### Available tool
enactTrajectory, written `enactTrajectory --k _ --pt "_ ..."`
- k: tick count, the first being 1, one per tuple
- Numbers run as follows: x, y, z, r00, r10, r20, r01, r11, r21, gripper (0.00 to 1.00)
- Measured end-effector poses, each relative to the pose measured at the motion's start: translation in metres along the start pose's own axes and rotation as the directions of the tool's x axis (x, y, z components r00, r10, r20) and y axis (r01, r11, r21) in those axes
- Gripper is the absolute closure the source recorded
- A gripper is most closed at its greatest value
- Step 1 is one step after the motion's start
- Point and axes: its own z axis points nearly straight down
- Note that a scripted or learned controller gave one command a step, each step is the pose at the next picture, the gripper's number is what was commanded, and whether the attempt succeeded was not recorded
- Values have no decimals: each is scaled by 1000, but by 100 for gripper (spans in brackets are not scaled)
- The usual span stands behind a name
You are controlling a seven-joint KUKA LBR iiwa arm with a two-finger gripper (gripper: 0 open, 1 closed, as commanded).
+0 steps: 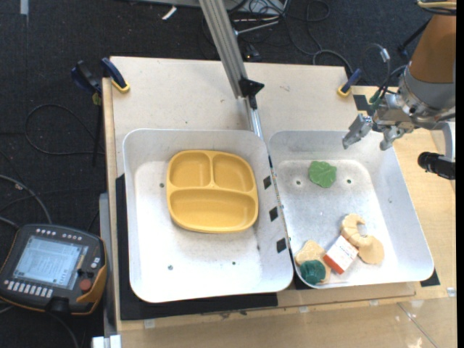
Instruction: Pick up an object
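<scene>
My gripper (pixel 373 134) hangs over the far right edge of the right bin (pixel 395 194), its two grey fingers spread apart with nothing between them. A green leaf-like object (pixel 322 174) lies in the bin's upper middle, below and left of the gripper. Near the bin's front edge lie a tan ring-shaped piece (pixel 354 228), a tan lump (pixel 371 251), a small red and white box (pixel 341 257), a tan piece (pixel 309 252) and a dark green object (pixel 313 270).
The left bin (pixel 145 267) holds a yellow divided plate (pixel 212 191). A slanted metal pole (pixel 225 35) crosses above the bench's back. Clamps (pixel 114 75) sit at the bench's far corners. A teach pendant (pixel 51 267) lies on the floor at the left.
</scene>
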Motion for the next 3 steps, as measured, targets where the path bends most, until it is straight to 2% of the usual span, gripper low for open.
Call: enactTrajectory --k 2,3 --pt "-6 -20 105 1000 1 0 -1 1000 0 0" --pt "-6 -17 91 1000 0 2 0 1000 -9 100"
